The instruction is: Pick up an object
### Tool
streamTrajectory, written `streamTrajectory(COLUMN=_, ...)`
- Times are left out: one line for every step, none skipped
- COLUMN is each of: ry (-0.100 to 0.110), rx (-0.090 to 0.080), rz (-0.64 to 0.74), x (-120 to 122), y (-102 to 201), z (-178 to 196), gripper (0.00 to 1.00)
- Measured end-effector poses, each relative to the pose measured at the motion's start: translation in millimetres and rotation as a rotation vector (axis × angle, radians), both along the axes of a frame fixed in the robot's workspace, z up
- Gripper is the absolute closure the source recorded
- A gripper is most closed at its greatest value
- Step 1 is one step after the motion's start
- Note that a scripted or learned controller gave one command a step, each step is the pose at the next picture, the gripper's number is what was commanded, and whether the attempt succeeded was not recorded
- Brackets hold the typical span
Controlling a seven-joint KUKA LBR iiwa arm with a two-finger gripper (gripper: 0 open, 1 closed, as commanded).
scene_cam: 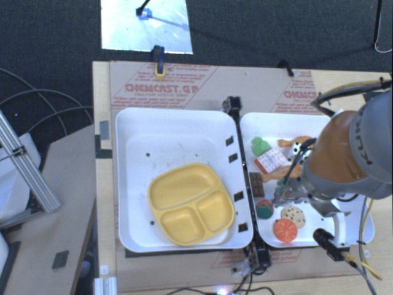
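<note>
The right bin (270,120) holds several small things. A green toy (260,145) lies at the back left. Near it are a red-and-white box (271,160) and an orange toy animal (288,143). A brown chocolate bar (256,185) lies by the left wall. At the front are a teal-and-red ball (264,209), a speckled cookie (293,214) and an orange-red round fruit (285,230). My gripper (284,195) hangs low over the bin's middle, just behind the cookie and right of the ball. The arm hides the bin's right part.
The left bin (141,128) holds a yellow three-compartment tray (190,203) toward its front right. A black divider with clips (241,165) runs between the bins. Cardboard (202,88) lies under both bins.
</note>
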State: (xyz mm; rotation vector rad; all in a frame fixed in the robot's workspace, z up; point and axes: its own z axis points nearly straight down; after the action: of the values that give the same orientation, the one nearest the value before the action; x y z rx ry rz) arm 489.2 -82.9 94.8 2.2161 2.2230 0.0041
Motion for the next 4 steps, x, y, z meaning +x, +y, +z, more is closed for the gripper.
streamTrajectory(ry=-0.003, rx=0.000, rz=0.001, x=1.2, y=0.0, z=10.3, gripper=1.00)
streamTrajectory(ry=-0.005, rx=0.001, rz=0.003, x=2.3, y=0.2, z=20.7, gripper=1.00)
streamTrajectory(ry=-0.008, rx=0.001, rz=0.005, x=3.5, y=0.5, z=31.0, gripper=1.00)
streamTrajectory(ry=-0.010, rx=0.002, rz=0.008, x=4.7, y=0.9, z=41.3, gripper=1.00)
